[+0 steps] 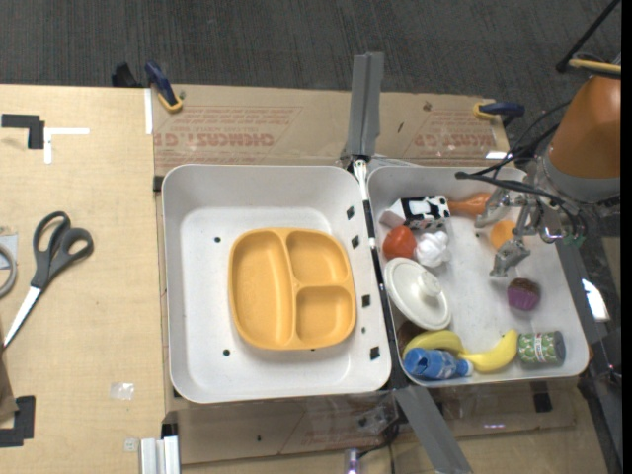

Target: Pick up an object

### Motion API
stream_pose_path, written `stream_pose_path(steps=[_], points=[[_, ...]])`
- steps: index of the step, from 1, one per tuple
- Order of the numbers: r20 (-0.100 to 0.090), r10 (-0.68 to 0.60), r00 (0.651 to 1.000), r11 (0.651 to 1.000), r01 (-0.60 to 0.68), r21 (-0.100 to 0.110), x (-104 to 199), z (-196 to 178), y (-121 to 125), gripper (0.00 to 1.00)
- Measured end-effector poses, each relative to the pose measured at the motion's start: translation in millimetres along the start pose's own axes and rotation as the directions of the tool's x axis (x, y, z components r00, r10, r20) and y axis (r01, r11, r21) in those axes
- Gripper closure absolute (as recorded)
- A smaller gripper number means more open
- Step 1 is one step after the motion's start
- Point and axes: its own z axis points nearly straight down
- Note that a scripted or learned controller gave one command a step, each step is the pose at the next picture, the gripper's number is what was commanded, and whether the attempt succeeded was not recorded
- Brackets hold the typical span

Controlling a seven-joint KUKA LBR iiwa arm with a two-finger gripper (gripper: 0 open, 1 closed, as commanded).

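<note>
The nearest candidate for a pick is the small dark purple, rounded fruit-like toy [523, 293], which lies on the bare floor of the right-hand shallow white bin [474, 309], near its right wall and just below the two-finger gripper [513, 248]. The gripper hangs low over that bin at the end of the grey arm with the orange band [589, 126]; its fingers look parted and there is nothing between them, though they are small and partly tangled with cables, so this is a reading rather than a certainty. To do the step well, I judge the gripper should centre over the purple toy, straddle it across its narrow width and descend close to the bin floor before closing, since a round toy may roll out of a shallow pinch. The orange piece [503, 232] just beside the fingers could be nudged on the way. Further out, a green patterned can [540, 348] lies near the bin's lower right corner, next to a yellow toy banana [481, 352] and a blue bottle-like toy [435, 365]. A white round lidded dish [419, 292], a white fluffy lump [431, 251], a red toy [399, 242] and a black-and-white block [426, 208] crowd the bin's left side. The left white bin [197, 294] holds a yellow divided plastic plate [292, 287].
</note>
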Motion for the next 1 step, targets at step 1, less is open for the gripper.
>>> stream_pose_path(steps=[1], points=[[0.007, 0.0, 1.0, 1.0, 0.0, 0.001, -2.0, -11.2, 0.0, 1.0]])
